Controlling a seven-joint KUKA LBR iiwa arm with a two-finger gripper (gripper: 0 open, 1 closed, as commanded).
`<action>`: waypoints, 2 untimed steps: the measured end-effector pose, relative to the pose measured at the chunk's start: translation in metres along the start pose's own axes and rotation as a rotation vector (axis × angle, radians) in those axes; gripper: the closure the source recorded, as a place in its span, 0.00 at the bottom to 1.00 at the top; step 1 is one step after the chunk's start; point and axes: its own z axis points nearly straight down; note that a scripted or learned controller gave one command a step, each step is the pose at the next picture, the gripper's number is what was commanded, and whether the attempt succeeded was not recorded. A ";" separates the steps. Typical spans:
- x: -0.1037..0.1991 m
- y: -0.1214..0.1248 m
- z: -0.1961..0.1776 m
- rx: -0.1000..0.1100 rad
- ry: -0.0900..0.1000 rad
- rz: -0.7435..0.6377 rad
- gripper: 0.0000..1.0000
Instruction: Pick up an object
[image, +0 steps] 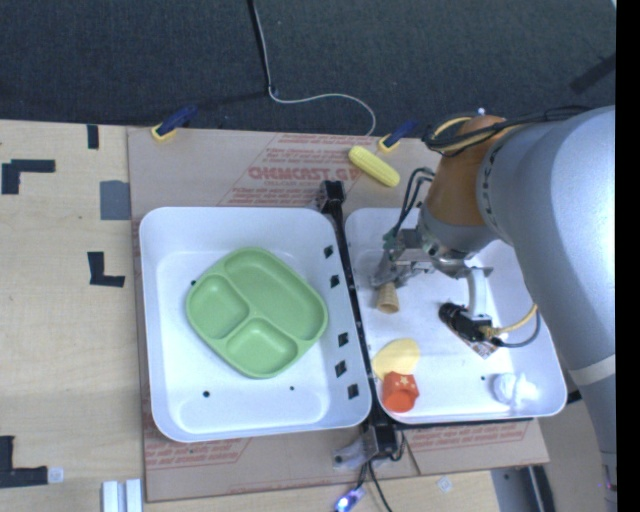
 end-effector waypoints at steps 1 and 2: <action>-0.001 -0.003 -0.010 0.007 0.002 0.002 1.00; 0.052 -0.068 -0.103 0.008 0.003 0.002 1.00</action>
